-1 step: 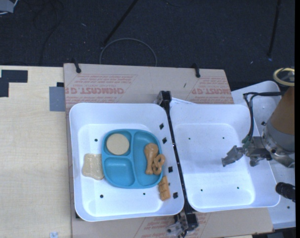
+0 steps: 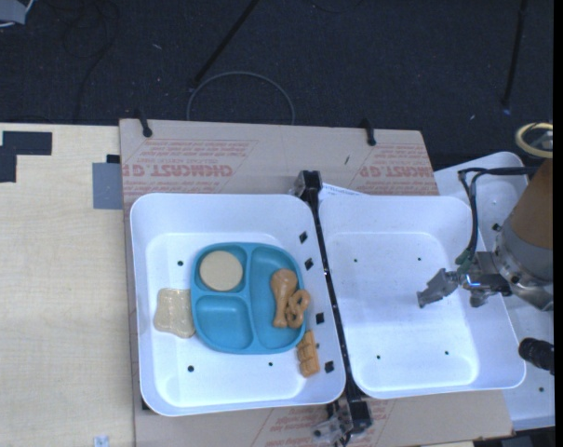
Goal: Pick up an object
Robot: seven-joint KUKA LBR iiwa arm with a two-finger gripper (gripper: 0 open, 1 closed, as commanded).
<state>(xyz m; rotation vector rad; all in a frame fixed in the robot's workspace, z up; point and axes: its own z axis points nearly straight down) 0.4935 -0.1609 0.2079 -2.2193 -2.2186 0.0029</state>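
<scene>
Listing from the camera view, you have two white bins side by side.

Left bin (image 2: 160,222): blue divided tray (image 2: 244,298) near its centre. Round tan disc (image 2: 220,270) in the tray's upper-left compartment; brown pretzel-like piece (image 2: 288,298) in the right compartment. Pale bread-like slice (image 2: 174,312) touches the tray's left edge. Small orange-brown piece (image 2: 307,354) lies just off the tray's lower-right corner, near the bin's right wall.

Right bin (image 2: 393,222): gripper (image 2: 437,291) over its right half, reaching in from the right edge; nothing is seen in its grasp, and you cannot tell how far it is parted.

Progress: nothing lifted yet. Every candidate sits in the left bin, well apart from the tool; approach, grasp and lift all seem to remain.
</scene>
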